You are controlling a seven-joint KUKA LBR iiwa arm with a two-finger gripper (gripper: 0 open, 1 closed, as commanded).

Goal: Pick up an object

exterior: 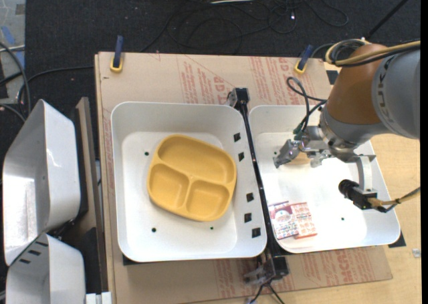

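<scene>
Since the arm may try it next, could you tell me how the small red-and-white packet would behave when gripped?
The packet lies flat on the right bin floor, so it looks thin, probably light and hard to get under. Its printed wrapper looks glossy, so it may slip or crumple.

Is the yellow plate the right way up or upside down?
Right way up. The yellow plate lies flat in the left bin, and its three hollow compartments face up toward the camera.

yellow tray (pixel 192 177), red-and-white packet (pixel 293 220)
</scene>
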